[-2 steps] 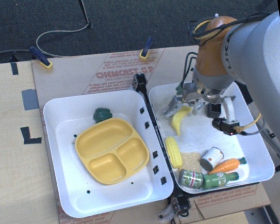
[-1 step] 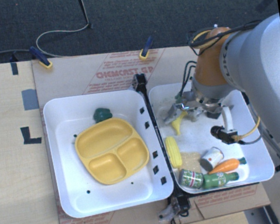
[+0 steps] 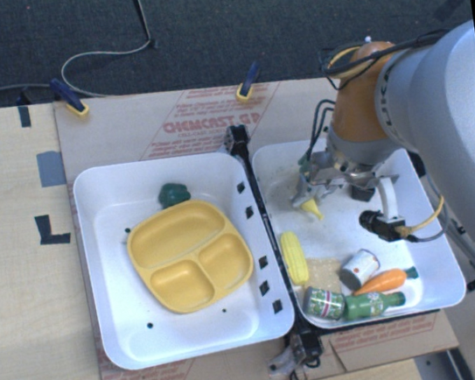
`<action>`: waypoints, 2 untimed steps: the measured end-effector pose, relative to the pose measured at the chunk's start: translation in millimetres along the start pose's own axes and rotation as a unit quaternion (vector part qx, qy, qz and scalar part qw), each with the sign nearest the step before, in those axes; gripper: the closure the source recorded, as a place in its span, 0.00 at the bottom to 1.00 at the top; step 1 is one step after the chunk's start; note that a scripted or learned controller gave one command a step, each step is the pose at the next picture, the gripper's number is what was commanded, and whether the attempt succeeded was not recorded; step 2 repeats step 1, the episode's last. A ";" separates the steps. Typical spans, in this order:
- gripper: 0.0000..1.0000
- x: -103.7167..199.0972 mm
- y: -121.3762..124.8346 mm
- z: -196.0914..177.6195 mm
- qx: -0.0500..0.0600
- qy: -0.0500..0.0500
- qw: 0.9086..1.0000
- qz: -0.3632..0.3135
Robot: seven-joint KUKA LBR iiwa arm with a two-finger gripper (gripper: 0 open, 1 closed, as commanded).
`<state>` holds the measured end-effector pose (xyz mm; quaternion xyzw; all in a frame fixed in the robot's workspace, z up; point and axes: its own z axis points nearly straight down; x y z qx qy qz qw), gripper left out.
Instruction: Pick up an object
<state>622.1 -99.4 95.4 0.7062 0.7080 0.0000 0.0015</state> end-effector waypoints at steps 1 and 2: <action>1.00 68.2 -22.8 -89.3 0.001 0.002 1.000 0.000; 1.00 68.2 -22.8 -89.3 0.001 0.002 1.000 0.000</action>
